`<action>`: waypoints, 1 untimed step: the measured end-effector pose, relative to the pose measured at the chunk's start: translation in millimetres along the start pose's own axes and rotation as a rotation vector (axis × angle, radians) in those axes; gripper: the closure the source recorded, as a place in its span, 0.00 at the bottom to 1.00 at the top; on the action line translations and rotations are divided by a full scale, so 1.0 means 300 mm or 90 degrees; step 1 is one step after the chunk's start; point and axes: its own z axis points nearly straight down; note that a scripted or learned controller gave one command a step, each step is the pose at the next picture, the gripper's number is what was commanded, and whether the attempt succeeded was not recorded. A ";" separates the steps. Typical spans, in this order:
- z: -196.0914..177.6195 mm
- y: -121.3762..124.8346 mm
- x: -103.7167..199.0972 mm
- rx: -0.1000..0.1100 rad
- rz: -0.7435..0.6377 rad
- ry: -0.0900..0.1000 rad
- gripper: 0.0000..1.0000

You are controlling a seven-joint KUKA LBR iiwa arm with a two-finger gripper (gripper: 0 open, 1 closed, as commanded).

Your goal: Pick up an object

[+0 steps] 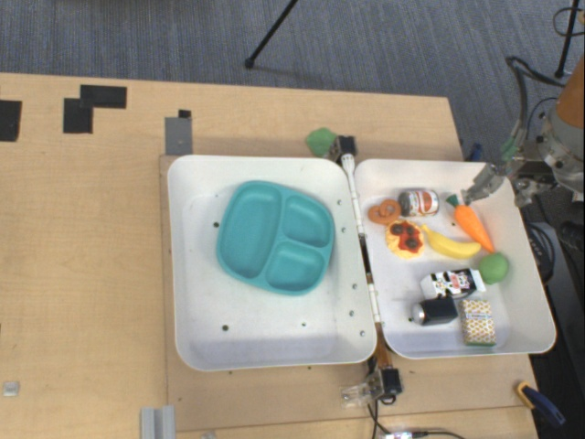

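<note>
Jaws: state cannot be told; the gripper (482, 183) sits small at the upper right rim of the right bin (539, 293), with nothing visible between its tips.
Carrot (474, 227): toy piece lying just below the jaws, green top toward them, orange body angled away to the lower right.
Can (419, 202): lying on its side, left of the jaws, near the carrot top.
Banana (450, 242): below and left of the jaws, touching the carrot's side.
Red-and-yellow piece (404, 238): farther left, at the banana's end.
Orange ring (385, 212): left of the can.
Green ball (494, 267): well below the jaws, past the carrot tip.
Black-and-white carton (452, 283): beside the green ball, to its left.
Patterned block (478, 322): farthest below, near the bin's front wall.
Left bin (201, 337): well left of the jaws, carries a teal divided plate (274, 236).
</note>
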 end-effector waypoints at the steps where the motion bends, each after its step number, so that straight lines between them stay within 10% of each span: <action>1: 0.477 0.044 -0.104 0.004 0.002 0.001 0.00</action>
